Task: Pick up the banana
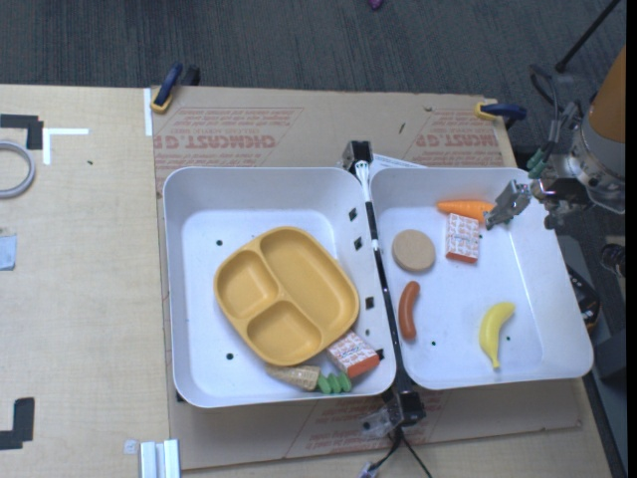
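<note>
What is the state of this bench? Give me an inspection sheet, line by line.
Surface: two white bins, left bin and right bin, on cardboard.
Job's things: banana lies free in the right bin's near corner.
Clutter: carrot, cracker box, round cookie, sausage in right bin; yellow divided plate and small toy foods in left.
Grippers: gripper over the right bin's far edge beside the carrot, far from the banana.
Cables: black cable at near edge.
Surroundings: blue clamps, dark carpet.

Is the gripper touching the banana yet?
Apart. The camera view shows the gripper near the carrot at the far end of the right bin, with bare white floor between it and the banana.
</note>
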